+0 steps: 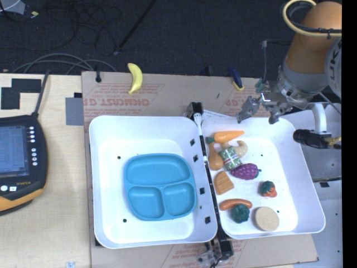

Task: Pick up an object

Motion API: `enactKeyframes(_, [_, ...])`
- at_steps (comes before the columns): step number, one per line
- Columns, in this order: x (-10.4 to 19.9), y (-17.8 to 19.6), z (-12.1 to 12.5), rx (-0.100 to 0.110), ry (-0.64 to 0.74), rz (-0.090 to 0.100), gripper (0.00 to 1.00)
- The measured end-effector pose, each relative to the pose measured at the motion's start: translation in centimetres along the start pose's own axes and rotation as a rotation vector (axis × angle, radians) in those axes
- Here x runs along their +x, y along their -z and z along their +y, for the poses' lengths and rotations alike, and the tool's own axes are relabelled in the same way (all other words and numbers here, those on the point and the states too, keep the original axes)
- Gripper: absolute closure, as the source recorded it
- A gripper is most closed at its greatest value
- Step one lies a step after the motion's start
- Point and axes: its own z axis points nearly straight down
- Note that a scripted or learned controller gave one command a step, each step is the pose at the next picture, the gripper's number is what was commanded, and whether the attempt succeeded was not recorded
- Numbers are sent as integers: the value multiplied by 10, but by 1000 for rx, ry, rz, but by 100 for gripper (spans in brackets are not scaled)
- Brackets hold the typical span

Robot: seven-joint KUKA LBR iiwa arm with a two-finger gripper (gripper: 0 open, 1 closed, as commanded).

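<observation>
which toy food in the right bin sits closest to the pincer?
The orange carrot, at the bin's top edge just below the pincer. The grapes, strawberry and cookie lie farther down.

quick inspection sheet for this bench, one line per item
surface: cardboard sheet under two white bins; left bin, right bin.
job's things: in the right bin, carrot, purple grapes, strawberry, sausage, broccoli, round cracker and others, loosely clustered.
clutter: blue divided plate in the left bin; banana on the cardboard.
grippers: gripper above the right bin's far rim, open, holding nothing.
cables: black cables on the dark floor beyond.
surroundings: teach pendant at left.
</observation>
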Motion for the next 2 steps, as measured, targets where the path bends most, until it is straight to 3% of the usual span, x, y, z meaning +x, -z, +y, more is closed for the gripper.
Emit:
enactKeyframes(1, [0, 10, 0, 1, 1, 1, 100])
enactKeyframes(2, [62, 144, -18, -14, 5, 1, 100])
